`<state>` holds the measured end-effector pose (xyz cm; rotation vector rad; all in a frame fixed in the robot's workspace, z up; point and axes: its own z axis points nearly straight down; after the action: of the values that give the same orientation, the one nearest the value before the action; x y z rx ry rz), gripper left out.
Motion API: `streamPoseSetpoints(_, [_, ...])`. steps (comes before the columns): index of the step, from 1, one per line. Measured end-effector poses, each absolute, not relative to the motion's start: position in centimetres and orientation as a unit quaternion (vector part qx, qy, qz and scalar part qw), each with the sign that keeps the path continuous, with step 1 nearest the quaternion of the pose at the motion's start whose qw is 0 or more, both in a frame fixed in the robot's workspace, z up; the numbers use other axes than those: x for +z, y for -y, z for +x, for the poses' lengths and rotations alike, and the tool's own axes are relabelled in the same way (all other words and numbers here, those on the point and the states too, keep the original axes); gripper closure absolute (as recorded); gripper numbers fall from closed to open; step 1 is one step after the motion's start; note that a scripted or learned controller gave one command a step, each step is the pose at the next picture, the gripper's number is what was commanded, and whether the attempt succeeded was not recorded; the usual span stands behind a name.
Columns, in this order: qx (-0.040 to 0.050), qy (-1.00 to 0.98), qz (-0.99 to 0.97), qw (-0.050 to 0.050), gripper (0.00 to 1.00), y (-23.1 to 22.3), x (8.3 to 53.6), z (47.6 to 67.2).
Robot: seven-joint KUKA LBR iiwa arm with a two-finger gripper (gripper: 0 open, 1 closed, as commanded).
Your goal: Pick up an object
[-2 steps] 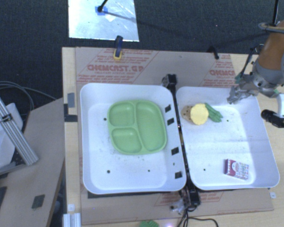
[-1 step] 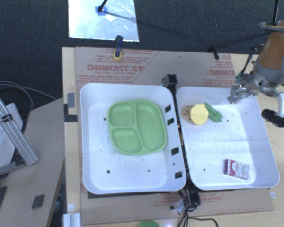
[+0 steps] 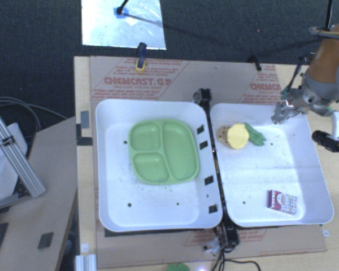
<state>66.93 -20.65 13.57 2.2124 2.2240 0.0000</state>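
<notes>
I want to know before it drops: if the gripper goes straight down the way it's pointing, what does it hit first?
Probably bare floor of the right bin near its far edge. The gripper points there, apart from the yellow object and green piece. Depth is unclear.

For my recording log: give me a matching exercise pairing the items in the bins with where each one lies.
Things:
1. green divided plate
2. yellow round item
3. small red-and-white packet
4. gripper

Places:
A. near corner of the right bin
B. middle of the left bin
C. over the right bin's far edge
D. far part of the right bin, beside a green piece

Pairs: 1-B, 2-D, 3-A, 4-C
</notes>
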Motion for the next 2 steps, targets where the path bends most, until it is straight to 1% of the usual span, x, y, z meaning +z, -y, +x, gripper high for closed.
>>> streamPoseSetpoints(1, [0.0001, -0.709, 0.705, 0.002, 0.0, 20.6, 13.6, 66.9])
streamPoseSetpoints(2, [-0.0018, -0.707, 0.707, -0.003, 0.0, 18.7, 8.1, 59.7])
